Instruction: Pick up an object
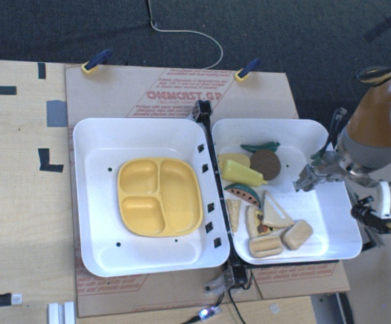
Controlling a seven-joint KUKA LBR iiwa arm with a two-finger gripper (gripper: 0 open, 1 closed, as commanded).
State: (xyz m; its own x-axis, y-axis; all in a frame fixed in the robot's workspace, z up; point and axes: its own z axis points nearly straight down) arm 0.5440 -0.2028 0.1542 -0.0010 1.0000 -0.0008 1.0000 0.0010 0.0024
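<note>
1. a pale wooden bench (19,201) carries a brown cardboard sheet (181,93) with two white bins side by side; dark carpet (283,19) lies beyond.
2. the left bin (87,201) holds a yellow divided plate (160,196) with bare floor all around it.
3. the right bin (337,228) has toy food crowded along its left half: a yellow piece (241,173), brown disc (265,164) and bread pieces (279,238).
4. the gripper (306,179) sits above that bin's bare right side, apart from the food; its opening cannot be told.
</note>
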